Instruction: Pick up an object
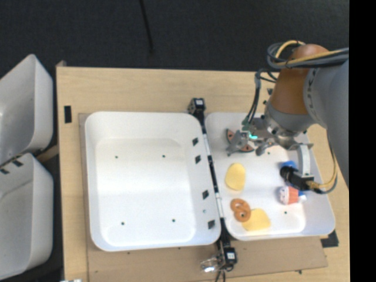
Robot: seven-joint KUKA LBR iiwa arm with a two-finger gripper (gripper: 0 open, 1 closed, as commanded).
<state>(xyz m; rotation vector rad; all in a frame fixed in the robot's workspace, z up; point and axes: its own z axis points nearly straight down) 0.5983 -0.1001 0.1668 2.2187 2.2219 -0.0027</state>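
- Nearest the camera, at the near edge of the right bin (317,219), lies a flat yellow piece (257,221) with an orange-brown ring (239,208) touching its far-left side.
- Farther in, a second yellow piece (235,176) rests near the bin's left wall, apart from the ring.
- At the right side of the same bin sit a small red-and-white object (288,195) and, just beyond it, a blue object (288,172) — close together; whether they touch is unclear.
- Over the bin's far part hangs the gripper (247,142), below the arm's orange band (291,93); its fingers are spread a little, with nothing seen between them.
- Left bin (94,175) — white, beside the right one, both on the wooden bench (147,90).
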